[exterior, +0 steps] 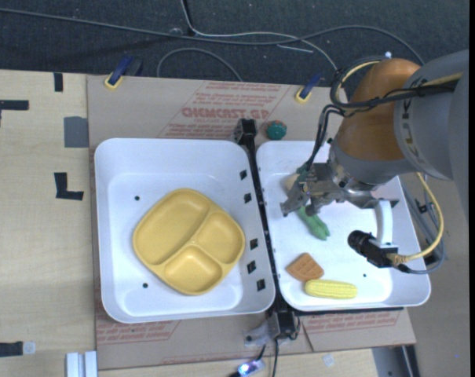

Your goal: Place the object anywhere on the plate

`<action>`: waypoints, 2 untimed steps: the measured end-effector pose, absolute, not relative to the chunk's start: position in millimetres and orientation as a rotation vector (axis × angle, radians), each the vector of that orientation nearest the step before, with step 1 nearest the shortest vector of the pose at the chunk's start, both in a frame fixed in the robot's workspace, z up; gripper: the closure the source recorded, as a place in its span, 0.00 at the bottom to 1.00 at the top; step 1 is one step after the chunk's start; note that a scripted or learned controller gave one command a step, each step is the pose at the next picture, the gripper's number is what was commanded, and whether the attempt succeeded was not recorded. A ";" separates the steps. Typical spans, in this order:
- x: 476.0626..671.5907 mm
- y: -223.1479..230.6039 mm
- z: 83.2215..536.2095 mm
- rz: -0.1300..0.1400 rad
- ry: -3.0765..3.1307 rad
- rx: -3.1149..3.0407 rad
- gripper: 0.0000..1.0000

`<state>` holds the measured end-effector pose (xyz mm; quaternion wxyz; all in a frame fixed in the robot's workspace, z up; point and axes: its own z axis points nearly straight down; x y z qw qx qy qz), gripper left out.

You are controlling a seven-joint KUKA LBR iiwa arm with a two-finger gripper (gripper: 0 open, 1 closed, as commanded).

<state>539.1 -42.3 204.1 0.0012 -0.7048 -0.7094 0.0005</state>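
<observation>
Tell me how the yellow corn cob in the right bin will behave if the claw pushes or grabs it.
The corn cob looks rounded and long, so a sideways push would probably roll it. It seems a small toy, likely light. Its surface looks smooth, so it might slip from a grip across its ends.

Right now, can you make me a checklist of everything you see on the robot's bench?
Surface: two white bins side by side on cardboard.
Job's things: yellow plate in left bin; green object in right bin, under the tool.
Clutter: cracker and corn cob in right bin; teal ball behind the bins.
Grippers: tool low over right bin; hold unclear.
Cables: black cables behind the bench.
Surroundings: dark floor.
</observation>
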 end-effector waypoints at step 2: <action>561.1 54.5 212.4 0.002 -2.226 -2.215 1.00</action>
